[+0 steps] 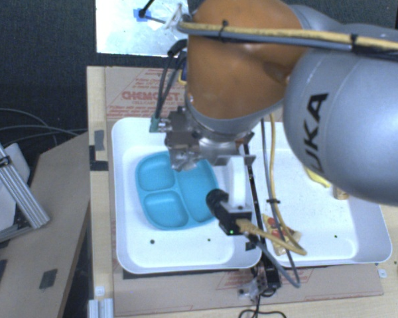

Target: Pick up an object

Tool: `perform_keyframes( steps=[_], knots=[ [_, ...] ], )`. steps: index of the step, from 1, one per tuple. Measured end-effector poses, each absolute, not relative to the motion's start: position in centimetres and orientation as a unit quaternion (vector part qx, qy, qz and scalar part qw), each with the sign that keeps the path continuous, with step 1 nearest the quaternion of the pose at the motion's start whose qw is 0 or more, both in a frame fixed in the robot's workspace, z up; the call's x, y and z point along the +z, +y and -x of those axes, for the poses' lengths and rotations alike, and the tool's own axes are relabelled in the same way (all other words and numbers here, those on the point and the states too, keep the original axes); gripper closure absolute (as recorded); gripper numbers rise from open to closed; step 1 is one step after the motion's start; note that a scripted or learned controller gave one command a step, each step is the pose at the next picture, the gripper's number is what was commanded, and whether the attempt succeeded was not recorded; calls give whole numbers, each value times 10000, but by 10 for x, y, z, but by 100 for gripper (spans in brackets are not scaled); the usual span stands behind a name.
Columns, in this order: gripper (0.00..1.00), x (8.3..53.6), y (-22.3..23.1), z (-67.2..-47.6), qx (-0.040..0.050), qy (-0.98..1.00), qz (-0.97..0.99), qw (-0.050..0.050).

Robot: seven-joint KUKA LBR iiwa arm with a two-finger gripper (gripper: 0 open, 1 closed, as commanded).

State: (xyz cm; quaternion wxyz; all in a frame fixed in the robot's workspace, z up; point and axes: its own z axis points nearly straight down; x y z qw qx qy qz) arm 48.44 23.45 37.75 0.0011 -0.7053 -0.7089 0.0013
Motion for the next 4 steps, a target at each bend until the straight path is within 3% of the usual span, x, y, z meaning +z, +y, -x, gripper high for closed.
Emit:
perform_keyframes(
  steps=[1,2,3,4],
  knots=[
    [100,288,233,-550,26,-7064,7078,3],
    [100,290,186,-484,15,-7064,7078,11],
    [0,290,188,-487,-7,-7071,7071,1],
    [0,138,185,-501,56,-7068,7074,24]
  ],
)
